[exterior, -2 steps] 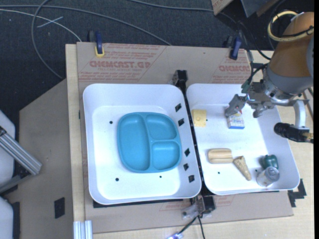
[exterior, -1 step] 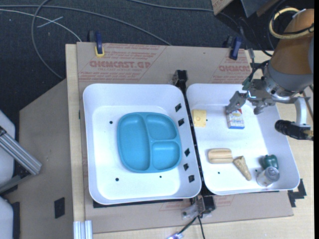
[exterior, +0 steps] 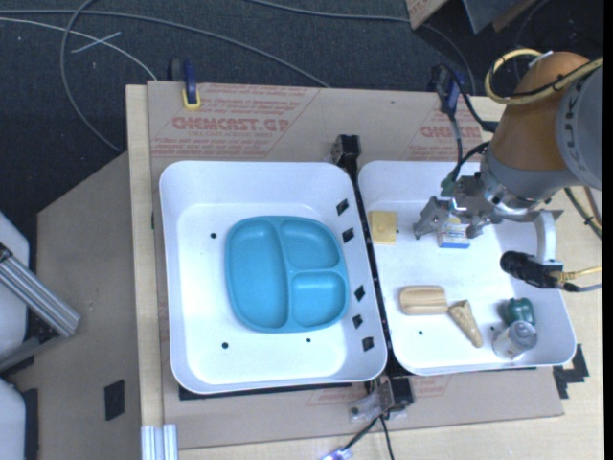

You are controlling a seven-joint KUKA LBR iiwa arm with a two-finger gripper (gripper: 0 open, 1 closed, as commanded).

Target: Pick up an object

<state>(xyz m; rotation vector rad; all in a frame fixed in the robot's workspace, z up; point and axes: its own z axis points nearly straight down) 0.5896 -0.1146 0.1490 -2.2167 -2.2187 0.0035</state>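
Bench: brown board (exterior: 287, 103) w/ red print, two shallow white bins side by side, dark floor w/ cables behind.
Left bin (exterior: 192, 209): blue divided plate (exterior: 285, 272), centred.
Right bin (exterior: 479, 357): yellow block (exterior: 383, 226) near left wall; tan oblong piece (exterior: 422, 300) low-centre; tan wedge (exterior: 466, 322) just right of it; green/clear item (exterior: 515, 326) in near-right corner.
Arm (exterior: 546, 113): in from right, over right bin's far part.
Gripper (exterior: 442, 220): low in right bin, fingers apart; small blue-white item (exterior: 454, 239) just beside it, not seen clamped.
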